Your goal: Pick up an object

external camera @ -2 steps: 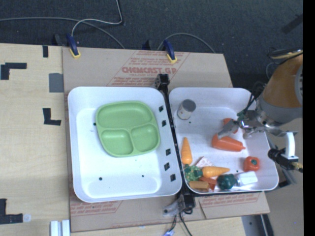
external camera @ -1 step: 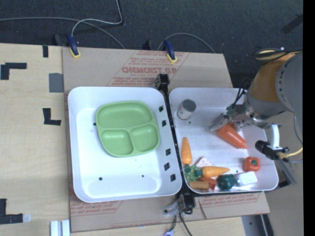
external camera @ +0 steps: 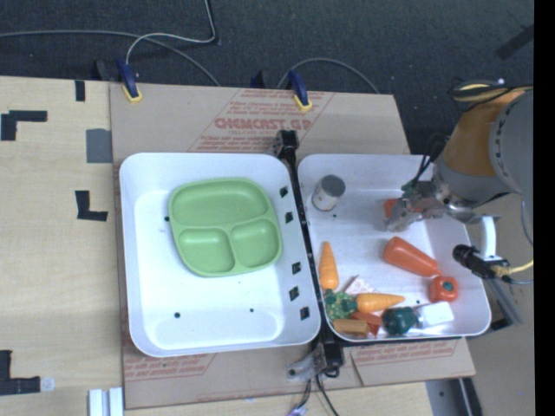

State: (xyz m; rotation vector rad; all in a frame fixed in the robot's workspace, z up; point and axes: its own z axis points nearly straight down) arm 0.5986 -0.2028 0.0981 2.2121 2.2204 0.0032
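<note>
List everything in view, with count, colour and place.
Bins: 2, white, side by side on the bench.
Plate: 1, green, three compartments, left bin.
Cup: 1, grey and white, right bin, far left corner.
Carrots: 2, orange, right bin, near side.
Pepper: 1, orange-red, right bin, middle.
Tomato: 1, red, right bin, right side.
Clamps: 2, blue and yellow, board's far edge.
Arm: 1, grey and orange, right.
Gripper: 1, over right bin.

I see an orange pepper (external camera: 410, 256) lying on its side at the right bin's middle right. Left of it an orange carrot (external camera: 328, 266) lies lengthwise. Near the front, a second carrot (external camera: 379, 302), broccoli (external camera: 400, 321) and a tomato (external camera: 442, 289) cluster.
</note>
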